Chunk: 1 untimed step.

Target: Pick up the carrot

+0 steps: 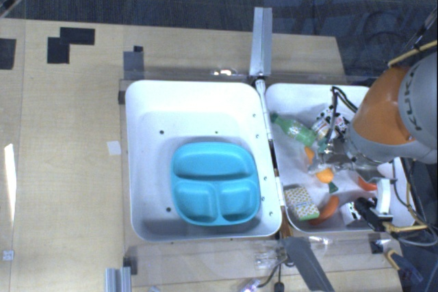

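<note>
The carrot is a small orange piece, longer than it is wide, lying flat on the floor of the right bin. It sits in the bin's near part, close to the front wall. Its long axis runs at a slant, one end pointing toward the near left, the other toward the far right. Its near-left end lies just beside a checkered block, whether touching it I cannot tell. The skin looks smooth, orange shading toward red at the lower end. Its exact tips are hard to make out among the neighbouring pieces.
</note>
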Motion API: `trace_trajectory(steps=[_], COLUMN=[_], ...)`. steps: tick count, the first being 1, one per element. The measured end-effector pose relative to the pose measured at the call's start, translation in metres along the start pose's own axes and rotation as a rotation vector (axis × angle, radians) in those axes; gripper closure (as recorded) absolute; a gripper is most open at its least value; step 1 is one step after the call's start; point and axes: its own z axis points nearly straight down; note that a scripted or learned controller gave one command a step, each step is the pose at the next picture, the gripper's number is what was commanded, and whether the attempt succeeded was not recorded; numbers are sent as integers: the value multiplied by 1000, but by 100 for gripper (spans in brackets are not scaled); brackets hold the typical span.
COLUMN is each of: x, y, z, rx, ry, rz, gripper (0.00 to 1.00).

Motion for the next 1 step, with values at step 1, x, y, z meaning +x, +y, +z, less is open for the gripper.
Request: trace_trajectory(steps=[1], x=[17], y=[50], z=[-160], rx=[3], ry=[-2], rz=[9], gripper=[100])
